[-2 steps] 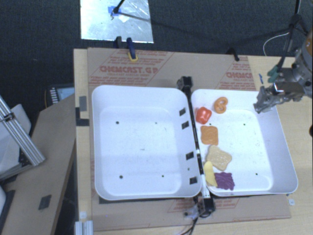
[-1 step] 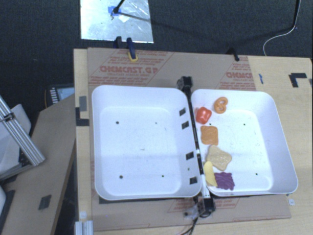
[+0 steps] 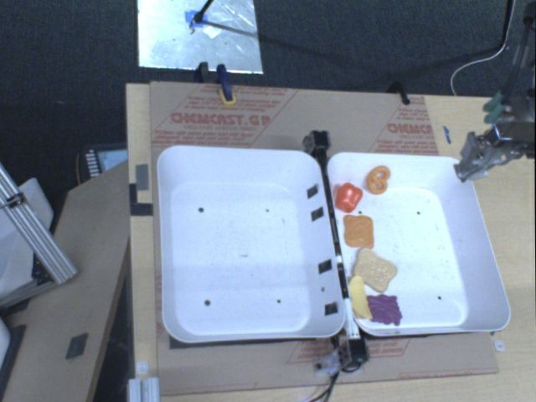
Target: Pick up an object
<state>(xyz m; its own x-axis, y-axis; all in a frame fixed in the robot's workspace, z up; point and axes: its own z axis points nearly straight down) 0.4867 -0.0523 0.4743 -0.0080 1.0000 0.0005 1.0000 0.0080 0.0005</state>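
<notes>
Fingers (image 3: 466, 167) hang at the right bin's (image 3: 477, 249) far right rim; whether spread or closed cannot be told, nothing seen between them. Candidates sit along the bin's left wall: pretzel (image 3: 378, 179), red pepper (image 3: 347, 196), orange cracker (image 3: 358, 230), toast (image 3: 374, 269), banana (image 3: 358, 296), grapes (image 3: 384, 309). Pretzel stands clearest; judged best target. Approach from above, away from the wall.

Grey arm at right edge, end effector (image 3: 474, 159) low, tilted leftward
</notes>
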